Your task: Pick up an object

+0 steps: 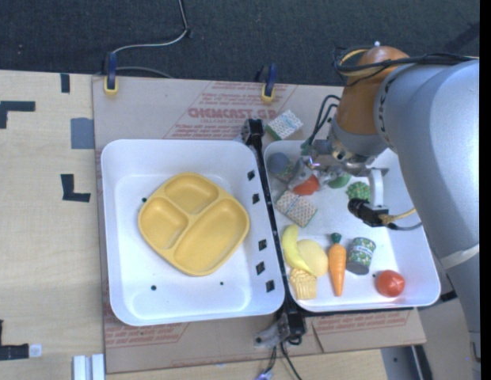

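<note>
Reaching in from the right of the camera view, the arm (420,117) has its gripper (321,165) low over the upper part of the right bin (412,248). Whether the fingers are parted or closed cannot be told; the wrist hides them.

Candidates for picking lie close by: a red piece (306,186) just below the gripper, a green piece (358,189) to its right, and a checkered block (297,208) beneath. No item is seen between the fingers. For a sound grasp, the judgement is that the gripper should centre over one piece alone, since these lie crowded and a neighbour could be nudged.

Lower in the same bin rest a banana (291,246), a lemon (312,256), a corn cob (303,283), a carrot (337,267), a small can (359,255) and a tomato (389,283).

The left bin (123,212) holds a yellow divided plate (194,222). Both bins sit on a cardboard sheet (182,109) clamped at its far edge, on a pale wooden bench (39,236). Dark carpet (245,14) lies beyond.
</note>
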### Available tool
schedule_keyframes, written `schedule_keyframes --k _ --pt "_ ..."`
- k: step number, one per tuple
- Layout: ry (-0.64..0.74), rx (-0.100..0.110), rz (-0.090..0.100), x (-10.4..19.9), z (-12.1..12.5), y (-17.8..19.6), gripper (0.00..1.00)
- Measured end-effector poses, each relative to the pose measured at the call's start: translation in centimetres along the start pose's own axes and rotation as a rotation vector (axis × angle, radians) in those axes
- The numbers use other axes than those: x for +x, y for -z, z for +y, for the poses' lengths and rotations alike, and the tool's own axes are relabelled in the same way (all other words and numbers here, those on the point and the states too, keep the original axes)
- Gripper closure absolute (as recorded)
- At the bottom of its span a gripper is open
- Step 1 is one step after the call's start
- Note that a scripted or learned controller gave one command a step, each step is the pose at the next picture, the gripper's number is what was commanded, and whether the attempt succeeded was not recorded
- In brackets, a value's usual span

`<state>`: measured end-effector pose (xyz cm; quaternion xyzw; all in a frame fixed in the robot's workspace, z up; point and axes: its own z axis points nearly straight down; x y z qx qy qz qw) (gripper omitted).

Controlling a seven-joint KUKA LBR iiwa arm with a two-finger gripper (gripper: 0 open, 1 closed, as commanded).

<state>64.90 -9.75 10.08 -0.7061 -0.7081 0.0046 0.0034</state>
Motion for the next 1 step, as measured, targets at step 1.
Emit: schedule_keyframes --k 1 --pt "-0.002 -0.012 0.001 0.12 -4.13 8.46 1.00"
